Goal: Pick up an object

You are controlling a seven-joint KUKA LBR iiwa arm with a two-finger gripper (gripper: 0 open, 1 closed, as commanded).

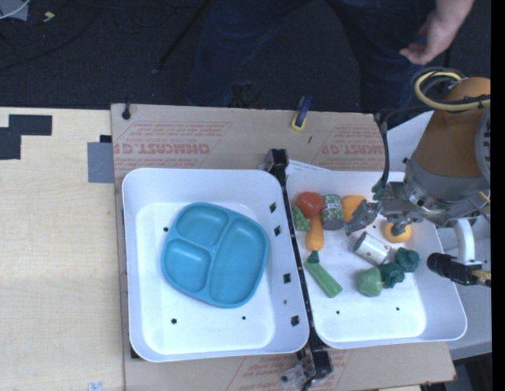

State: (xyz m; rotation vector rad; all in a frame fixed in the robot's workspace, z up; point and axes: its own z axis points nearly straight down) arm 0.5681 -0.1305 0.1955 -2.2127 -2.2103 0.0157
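White bins: two shallow bins sit side by side on the bench. The right bin point(399, 320) is my landmark for every place below.
Left bin point(142, 300): touching the right bin's left wall. It has room to take things, so I think it waits for what gets picked.
Arm point(452, 149): grey and orange, coming in over the right bin's far right corner. It leans low, I think to reach the toys.
Blue plate point(214, 253): lies flat in the left bin, well apart from the right bin. It has three parts.
Gripper point(375, 210): low over the top middle of the right bin, just beside the toys. I cannot tell if its fingers are apart or together, and nothing shows between them.
Toy pile: all bunched in the top half of the right bin, so any grab may bump a neighbour.
Green stick point(323, 277): lies slanted near the right bin's left wall, a little apart from the pile. It looks like the easiest pick.
Orange carrot point(315, 236): just above the green stick.
Red toy point(309, 203): near the right bin's top left corner.
Silver can point(371, 248): on its side, just under the gripper.
Green pepper point(369, 283): near the middle of the right bin.
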